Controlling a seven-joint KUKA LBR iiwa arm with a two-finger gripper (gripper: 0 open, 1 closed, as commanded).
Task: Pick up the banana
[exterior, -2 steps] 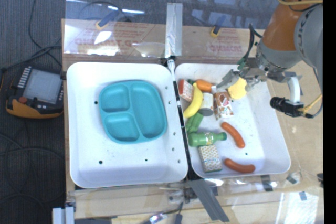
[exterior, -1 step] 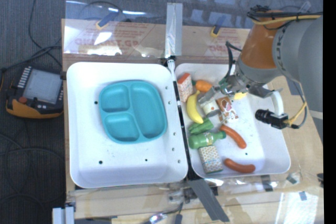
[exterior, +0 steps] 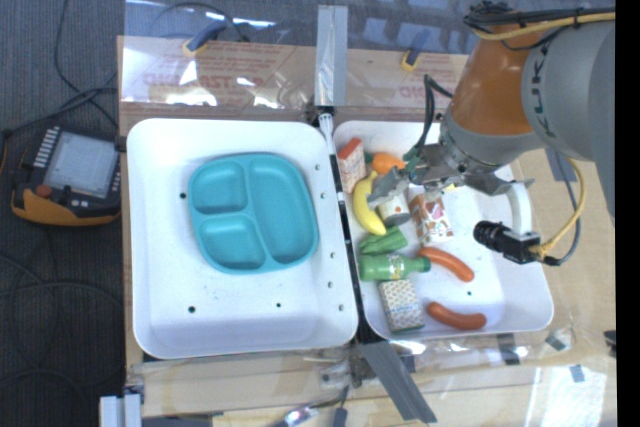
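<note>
Gripper sat low over the upper part of the right bin, its dark fingers lost against the clutter beneath; could not tell whether they were parted or closed, nor whether anything lay between them. Wrist and orange band of the arm covered the bin's upper right corner, hiding whatever lay under them.

Banana lay just left of the gripper, near the bin's left wall, yellow, curved, running top to bottom. Its upper end met an orange-and-white carton. A small red-and-white packet rested just below the gripper, print too small to read. Below the banana: a green item, then a green bottle on its side. An orange-red sausage shape to the right, another near the bottom edge, and a speckled block at lower left.

Left bin held a teal divided tray, three compartments. Handheld pendant on the floor, far left, partly cut by the frame.
</note>
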